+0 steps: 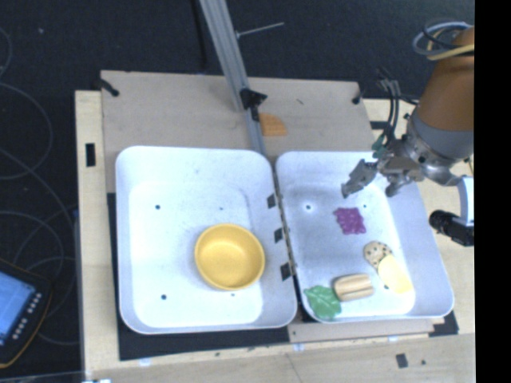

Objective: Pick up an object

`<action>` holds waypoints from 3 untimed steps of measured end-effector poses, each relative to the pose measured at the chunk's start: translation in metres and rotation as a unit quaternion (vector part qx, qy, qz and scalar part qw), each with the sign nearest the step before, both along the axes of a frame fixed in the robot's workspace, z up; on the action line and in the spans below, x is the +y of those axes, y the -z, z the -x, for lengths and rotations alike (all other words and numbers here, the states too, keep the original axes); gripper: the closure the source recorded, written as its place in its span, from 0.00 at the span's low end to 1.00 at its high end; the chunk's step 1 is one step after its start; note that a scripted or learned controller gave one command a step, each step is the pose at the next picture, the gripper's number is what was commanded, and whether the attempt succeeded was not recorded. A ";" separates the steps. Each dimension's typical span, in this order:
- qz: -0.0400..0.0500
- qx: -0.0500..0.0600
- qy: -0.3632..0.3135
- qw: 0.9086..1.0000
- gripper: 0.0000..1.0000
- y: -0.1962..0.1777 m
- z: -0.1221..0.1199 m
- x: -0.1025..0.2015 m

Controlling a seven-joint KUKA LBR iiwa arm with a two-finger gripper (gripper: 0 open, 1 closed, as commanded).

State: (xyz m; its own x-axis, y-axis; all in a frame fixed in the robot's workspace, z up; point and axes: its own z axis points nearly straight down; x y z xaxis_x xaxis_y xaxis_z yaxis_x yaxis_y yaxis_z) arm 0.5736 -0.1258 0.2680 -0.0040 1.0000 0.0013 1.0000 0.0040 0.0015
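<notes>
My gripper (374, 183) hangs over the upper part of the right bin (307, 174), its two dark fingers spread apart with nothing between them. Just below it on the bin floor lies a purple piece (350, 220). Lower down sit a speckled tan object (376, 253), a pale yellow piece (394, 276), a tan cylinder (353, 286) and a green leafy piece (322, 301). A yellow bowl (230, 255) rests in the left bin (144, 174).
A slanted metal pole (227, 54) rises behind the bins, and a small orange tag (272, 124) lies on the bench near its foot. A tablet (16, 306) sits at the lower left, off the bench.
</notes>
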 end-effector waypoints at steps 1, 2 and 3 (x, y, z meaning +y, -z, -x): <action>0.000 0.000 0.000 1.000 0.00 0.000 0.000 0.000; 0.002 0.003 0.003 1.000 0.00 0.063 -0.001 -0.001; 0.002 0.004 0.003 1.000 0.00 0.125 0.005 -0.006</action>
State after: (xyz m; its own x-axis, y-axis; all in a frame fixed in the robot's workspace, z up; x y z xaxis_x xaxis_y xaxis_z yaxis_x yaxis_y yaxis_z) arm 0.5684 -0.1319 0.1434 0.0017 1.0000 -0.0020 1.0000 -0.0017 -0.0061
